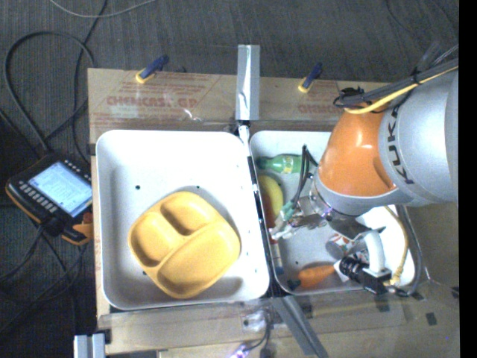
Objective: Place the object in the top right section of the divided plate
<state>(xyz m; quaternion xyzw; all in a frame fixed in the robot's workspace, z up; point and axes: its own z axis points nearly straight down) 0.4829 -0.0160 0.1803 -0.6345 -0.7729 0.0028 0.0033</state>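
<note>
A yellow divided plate [185, 243] lies in the left bin [119, 170], turned at a slant, with nothing in its sections. My gripper [286, 225] hangs low over the left side of the right bin [307, 253], just below a yellow banana [273, 194] that lies along the bin's left wall. A green bottle [280, 164] lies at the top of that bin. An orange carrot [317, 275] rests near the bin's front edge. The orange wrist hides much of the right bin. A small green and white bit shows at the gripper's tip; I cannot tell what it is.
The wall between the two bins [257, 222] runs just left of the gripper. A white and red thing [344, 239] peeks out below the wrist. A handheld controller [52, 192] lies left of the bench, off the bins.
</note>
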